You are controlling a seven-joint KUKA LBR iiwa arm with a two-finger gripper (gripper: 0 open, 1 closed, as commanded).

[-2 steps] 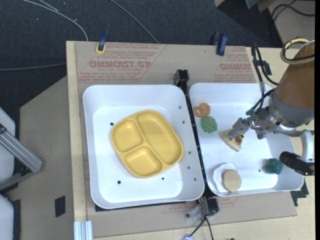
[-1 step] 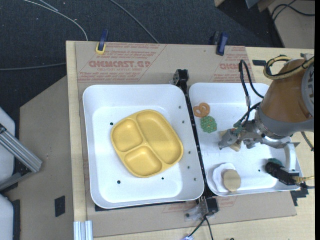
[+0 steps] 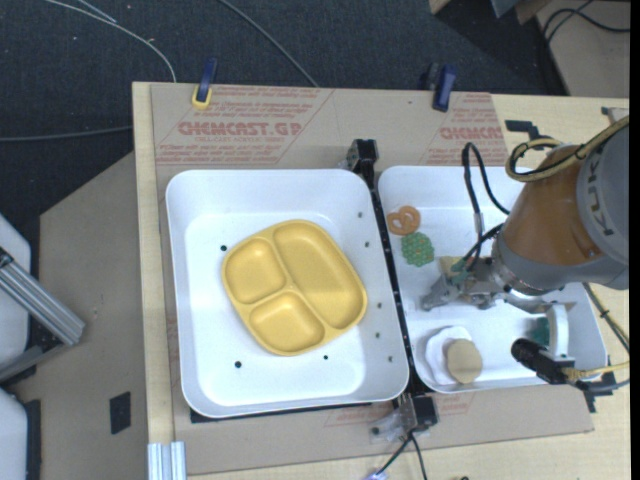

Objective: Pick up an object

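Camera view: the arm point(image 3: 560, 223) reaches in from the right over the right bin point(image 3: 440, 180). Its gripper point(image 3: 445, 290) hangs low at the bin's middle; I cannot tell its state. Upper left in that bin lie an orange ring point(image 3: 404, 219) and a green piece point(image 3: 418, 249); a tan piece point(image 3: 462, 360) sits lower. The left bin point(image 3: 190, 268) holds a yellow tray point(image 3: 292, 286).

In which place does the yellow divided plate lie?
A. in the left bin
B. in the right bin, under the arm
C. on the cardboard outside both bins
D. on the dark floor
A: the yellow divided plate rests on the floor of the left bin, while the arm works over the right bin.
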